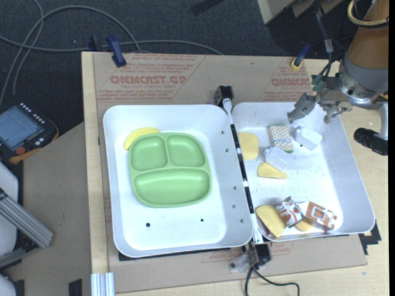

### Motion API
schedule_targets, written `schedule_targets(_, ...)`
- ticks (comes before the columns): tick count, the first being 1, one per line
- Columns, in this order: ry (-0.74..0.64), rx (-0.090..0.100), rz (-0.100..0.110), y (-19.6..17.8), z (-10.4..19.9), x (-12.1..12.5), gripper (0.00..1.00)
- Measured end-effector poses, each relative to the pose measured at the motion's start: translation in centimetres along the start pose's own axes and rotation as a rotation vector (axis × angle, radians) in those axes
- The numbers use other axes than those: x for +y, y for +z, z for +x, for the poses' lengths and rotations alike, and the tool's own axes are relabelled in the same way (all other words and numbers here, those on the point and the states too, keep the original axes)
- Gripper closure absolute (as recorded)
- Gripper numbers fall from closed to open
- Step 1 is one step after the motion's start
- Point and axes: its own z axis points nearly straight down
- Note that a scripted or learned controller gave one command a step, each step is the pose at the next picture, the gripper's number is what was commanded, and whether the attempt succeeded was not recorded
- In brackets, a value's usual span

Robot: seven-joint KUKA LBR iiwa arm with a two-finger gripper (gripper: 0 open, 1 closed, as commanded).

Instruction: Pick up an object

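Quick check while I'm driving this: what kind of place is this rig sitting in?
Probably a robotics lab test bench, not a kitchen: two white bins clamped to a cardboard-covered bench, loose cables on dark carpet, and a handheld control pendant at the left. The gripper hangs over the right bin.

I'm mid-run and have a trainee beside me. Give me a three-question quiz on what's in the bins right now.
1. True or false: the green divided plate lies in the right bin.
2. What is tucked at the plate's upper left edge? A) a red packet B) a yellow piece C) a white block
3. Over which bin does the hand hover?

Key
1. False; it lies in the left bin.
2. B
3. The right bin, near its far edge, above a white block.
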Motion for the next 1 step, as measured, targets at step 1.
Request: schedule_targets(1, -0.001, 0.001, 0.002, 11.37, 0.46, 1.77, 0.0)
